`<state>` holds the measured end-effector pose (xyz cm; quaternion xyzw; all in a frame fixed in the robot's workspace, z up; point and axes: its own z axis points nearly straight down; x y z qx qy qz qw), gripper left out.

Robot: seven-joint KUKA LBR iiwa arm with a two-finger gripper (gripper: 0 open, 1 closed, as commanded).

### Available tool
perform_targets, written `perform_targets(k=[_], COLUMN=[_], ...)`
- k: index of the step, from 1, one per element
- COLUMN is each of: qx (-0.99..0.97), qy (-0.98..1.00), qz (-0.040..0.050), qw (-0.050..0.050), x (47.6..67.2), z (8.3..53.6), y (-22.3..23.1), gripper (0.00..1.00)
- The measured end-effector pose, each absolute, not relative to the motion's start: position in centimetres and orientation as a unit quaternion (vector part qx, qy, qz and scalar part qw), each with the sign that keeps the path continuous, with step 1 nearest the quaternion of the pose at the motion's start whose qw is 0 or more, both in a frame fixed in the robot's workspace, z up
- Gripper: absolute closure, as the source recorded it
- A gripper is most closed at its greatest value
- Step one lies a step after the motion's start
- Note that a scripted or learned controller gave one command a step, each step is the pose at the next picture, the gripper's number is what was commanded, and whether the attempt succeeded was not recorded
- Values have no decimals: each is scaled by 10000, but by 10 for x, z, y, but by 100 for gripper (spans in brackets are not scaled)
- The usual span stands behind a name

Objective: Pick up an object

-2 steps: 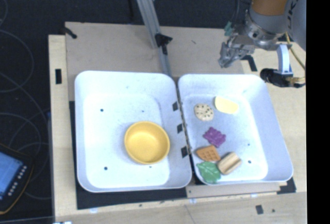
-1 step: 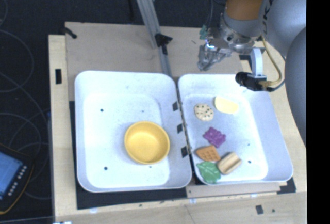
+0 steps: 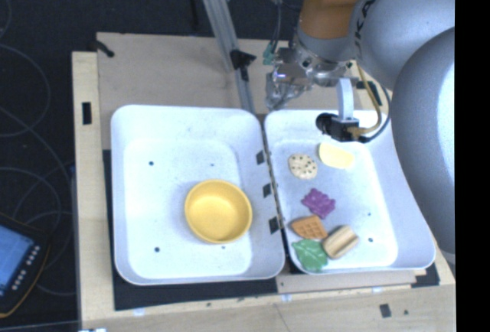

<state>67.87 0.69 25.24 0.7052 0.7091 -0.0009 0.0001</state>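
My hand hangs over the back rim where the two bins meet, with a slanted metal post just to its left crowding that side. In the right bin the clutter runs down the near-centre: a speckled cookie and a pale yellow piece at the back, a purple block in the middle, and a cracker, a green piece and a bread roll packed touching at the front. The right strip of its floor lies bare. The left bin offers wide room around one yellow bowl. My own arm overhangs the right bin's back corner
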Motion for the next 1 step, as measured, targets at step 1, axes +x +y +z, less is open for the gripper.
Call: perform_targets(k=[1], qx=[7050], qy=[7092], qz=[4], qw=[6], x=[687], z=[250], y=[50], gripper=[100])
